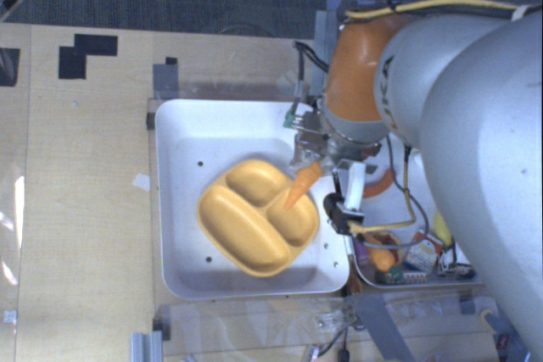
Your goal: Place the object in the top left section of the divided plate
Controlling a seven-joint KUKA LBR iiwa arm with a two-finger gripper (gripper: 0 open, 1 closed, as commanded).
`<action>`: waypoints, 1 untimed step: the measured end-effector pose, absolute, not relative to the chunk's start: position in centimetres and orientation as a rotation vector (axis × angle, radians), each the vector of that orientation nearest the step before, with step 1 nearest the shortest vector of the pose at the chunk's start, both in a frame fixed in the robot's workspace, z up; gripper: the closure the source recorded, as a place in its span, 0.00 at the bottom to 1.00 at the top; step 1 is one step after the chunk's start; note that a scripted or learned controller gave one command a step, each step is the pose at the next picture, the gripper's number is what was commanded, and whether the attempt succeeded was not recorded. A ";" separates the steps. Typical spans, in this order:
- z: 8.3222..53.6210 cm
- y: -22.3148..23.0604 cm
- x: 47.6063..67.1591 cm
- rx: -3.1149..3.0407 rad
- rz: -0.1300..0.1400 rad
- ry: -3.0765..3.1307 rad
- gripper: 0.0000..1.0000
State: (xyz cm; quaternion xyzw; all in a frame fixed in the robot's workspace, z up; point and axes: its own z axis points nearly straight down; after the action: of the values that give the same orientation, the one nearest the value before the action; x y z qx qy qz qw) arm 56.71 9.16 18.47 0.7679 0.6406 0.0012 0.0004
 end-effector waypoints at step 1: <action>18.5 6.2 52.4 2.335 0.004 2.100 1.00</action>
State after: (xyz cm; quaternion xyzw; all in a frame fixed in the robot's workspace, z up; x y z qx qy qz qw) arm 52.35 6.24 18.46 0.7434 0.6688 0.0012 0.0006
